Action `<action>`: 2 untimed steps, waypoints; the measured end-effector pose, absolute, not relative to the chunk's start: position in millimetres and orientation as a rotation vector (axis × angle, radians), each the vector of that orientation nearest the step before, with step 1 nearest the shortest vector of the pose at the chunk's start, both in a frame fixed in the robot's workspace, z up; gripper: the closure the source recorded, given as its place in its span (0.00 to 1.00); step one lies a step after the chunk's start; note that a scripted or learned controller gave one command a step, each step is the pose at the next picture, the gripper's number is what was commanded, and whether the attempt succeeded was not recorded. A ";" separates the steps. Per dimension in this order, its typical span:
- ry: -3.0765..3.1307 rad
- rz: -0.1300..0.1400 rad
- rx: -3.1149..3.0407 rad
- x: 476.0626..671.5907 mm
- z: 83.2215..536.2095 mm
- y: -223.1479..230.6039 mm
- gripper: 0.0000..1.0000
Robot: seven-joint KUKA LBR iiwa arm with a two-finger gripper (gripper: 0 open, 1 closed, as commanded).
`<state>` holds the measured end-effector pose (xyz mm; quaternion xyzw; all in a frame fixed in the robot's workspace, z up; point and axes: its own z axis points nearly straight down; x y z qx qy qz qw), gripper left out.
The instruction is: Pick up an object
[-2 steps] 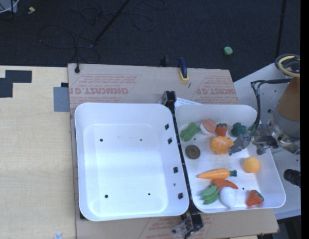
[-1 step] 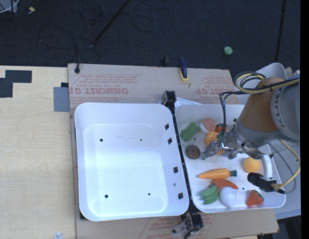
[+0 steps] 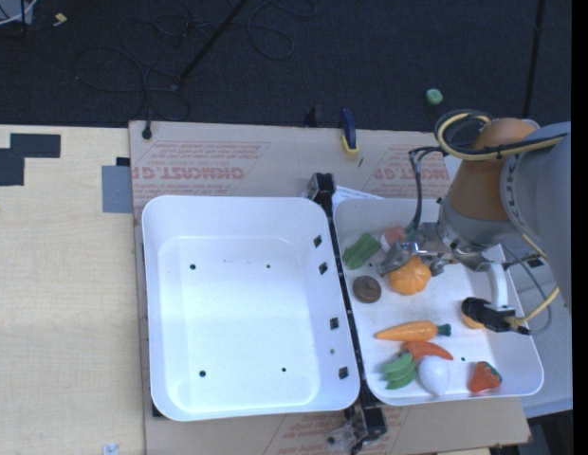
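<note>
We see the gripper (image 3: 408,254) low in the right bin (image 3: 522,373), directly above and touching the orange round fruit (image 3: 409,278), just right of the brown disc (image 3: 367,289), but its grasp state we cannot tell.

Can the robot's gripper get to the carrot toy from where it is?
Probably yes. The carrot lies flat in the right bin, with bare floor around most of it and nothing on top. The gripper is just above it in the picture, beside an orange round toy.
</note>
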<state>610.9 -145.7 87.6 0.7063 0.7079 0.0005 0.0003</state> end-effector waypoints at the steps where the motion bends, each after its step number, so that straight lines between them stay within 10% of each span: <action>1: 2.222 0.001 2.222 609.7 98.9 -146.7 1.00; 2: 2.228 0.011 2.209 641.8 193.9 -67.2 1.00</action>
